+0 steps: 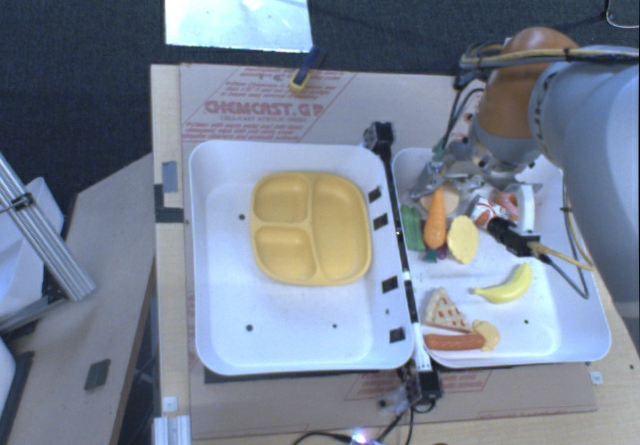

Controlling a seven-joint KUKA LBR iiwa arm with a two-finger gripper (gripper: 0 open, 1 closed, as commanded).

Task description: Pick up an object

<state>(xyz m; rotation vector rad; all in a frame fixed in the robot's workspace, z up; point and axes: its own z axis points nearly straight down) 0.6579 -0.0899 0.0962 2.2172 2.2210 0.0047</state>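
In the right bin (585,333) lies a heap of toy food: an orange carrot (435,218) upright beside a yellow lemon-like half (462,239), a banana (506,285), a pizza slice (444,310) and a sausage (452,340). The gripper (455,178) hangs just above the carrot's top, its tips lost among cables and the grey arm (590,143). The left bin (215,333) holds a yellow divided plate (310,228)
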